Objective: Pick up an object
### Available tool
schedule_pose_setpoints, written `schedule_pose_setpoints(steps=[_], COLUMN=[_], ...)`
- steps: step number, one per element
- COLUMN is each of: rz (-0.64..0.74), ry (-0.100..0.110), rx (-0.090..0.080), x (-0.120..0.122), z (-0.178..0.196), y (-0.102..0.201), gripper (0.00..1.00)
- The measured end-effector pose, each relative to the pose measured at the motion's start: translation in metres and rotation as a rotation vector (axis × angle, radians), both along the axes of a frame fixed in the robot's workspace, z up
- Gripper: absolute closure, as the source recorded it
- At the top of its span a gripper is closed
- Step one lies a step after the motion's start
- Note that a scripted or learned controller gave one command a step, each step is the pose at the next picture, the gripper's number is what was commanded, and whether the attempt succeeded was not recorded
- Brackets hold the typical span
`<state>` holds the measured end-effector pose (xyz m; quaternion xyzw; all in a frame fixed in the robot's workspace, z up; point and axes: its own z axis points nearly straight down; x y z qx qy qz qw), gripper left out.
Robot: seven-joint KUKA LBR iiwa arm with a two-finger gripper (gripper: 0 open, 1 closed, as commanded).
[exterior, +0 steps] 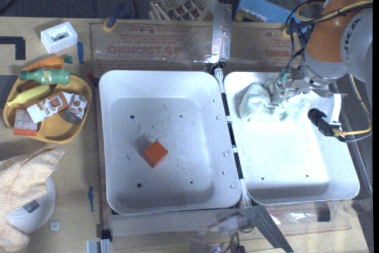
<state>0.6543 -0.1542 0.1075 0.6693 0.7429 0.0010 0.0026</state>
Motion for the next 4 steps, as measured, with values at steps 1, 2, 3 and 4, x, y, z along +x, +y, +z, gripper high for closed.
schedule_pose_setpoints(steps=[1,2,3,4], rz=[0.0,0.24,0.305,0.304], ry=[0.0,0.001,0.005,0.004], rx=[0.0,-0.002,-0.004,-0.003], x=[0.0,0.013,0.013,0.013], z=[0.0,-0.018,-0.018,-0.018], y=[0.0,0.027,0.051,0.05], gripper=[0.0,0.0,0.0,0.0])
